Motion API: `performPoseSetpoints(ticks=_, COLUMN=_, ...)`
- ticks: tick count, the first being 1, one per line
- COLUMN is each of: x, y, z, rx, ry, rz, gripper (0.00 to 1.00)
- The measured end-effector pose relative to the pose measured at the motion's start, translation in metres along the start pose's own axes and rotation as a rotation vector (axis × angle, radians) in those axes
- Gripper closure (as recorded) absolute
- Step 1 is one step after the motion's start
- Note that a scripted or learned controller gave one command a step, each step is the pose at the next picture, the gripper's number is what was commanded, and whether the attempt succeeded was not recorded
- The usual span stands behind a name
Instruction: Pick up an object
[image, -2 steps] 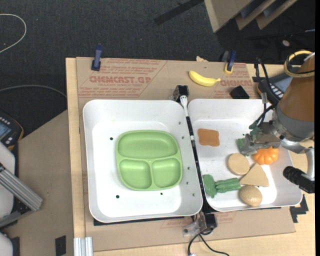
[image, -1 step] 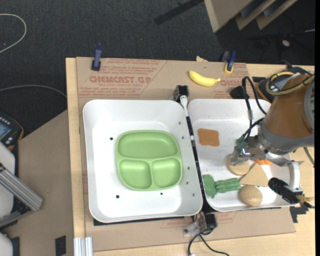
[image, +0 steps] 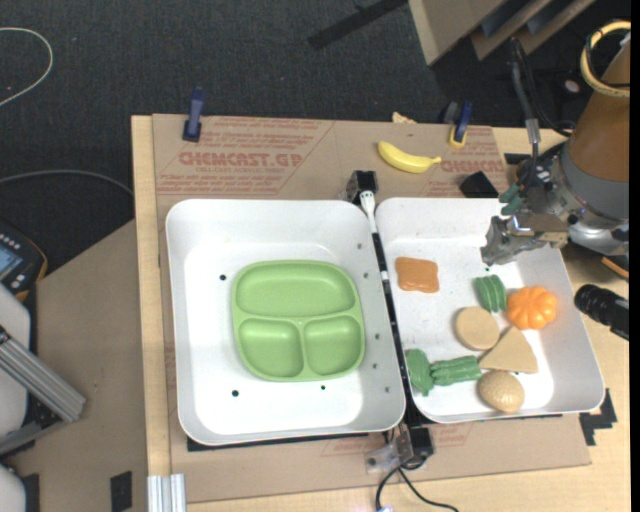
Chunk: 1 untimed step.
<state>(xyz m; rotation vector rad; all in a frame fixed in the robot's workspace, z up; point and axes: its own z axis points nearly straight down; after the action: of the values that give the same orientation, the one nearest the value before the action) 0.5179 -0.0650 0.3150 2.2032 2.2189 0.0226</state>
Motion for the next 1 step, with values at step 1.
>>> performPoseSetpoints(ticks=1, x=-0.0321, y=-0.0419, z=0.1115, rx=0.033, ry=0.002, rz=0.012, gripper=1.00)
